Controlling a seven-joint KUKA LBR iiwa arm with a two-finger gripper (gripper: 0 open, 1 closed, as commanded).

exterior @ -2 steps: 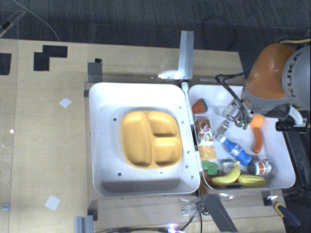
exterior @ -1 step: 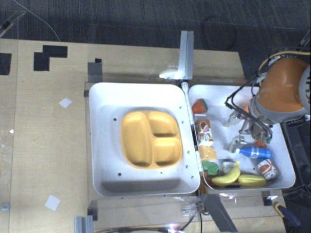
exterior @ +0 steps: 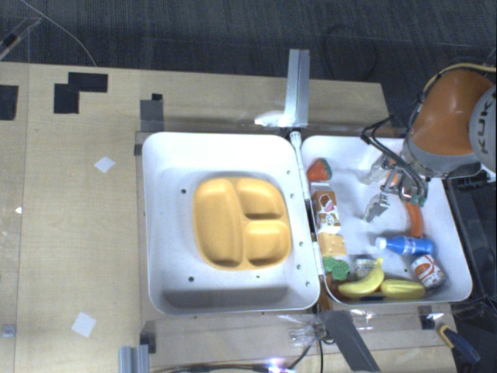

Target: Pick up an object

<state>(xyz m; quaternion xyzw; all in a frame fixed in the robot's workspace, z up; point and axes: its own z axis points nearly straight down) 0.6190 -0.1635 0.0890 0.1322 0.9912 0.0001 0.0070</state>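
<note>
- Right now my tool [exterior: 380, 200] hangs in the right white bin [exterior: 458, 286], fingers spread, grasping nothing.
- Nearest candidate, I judge: the orange carrot-like stick [exterior: 415, 221], just right of the tool, long axis running near-to-far.

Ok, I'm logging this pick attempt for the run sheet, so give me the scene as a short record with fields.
left bin: holds a yellow divided tray
right bin: holds the loose items
items in right bin: banana, blue bottle, small can, strawberry, green piece, orange carrot-like piece, flat packet
arm: reaches in from the right, over the right bin
gripper: above the bin's bare middle, nothing visibly between its fingers
pick status: no object lifted yet
</note>
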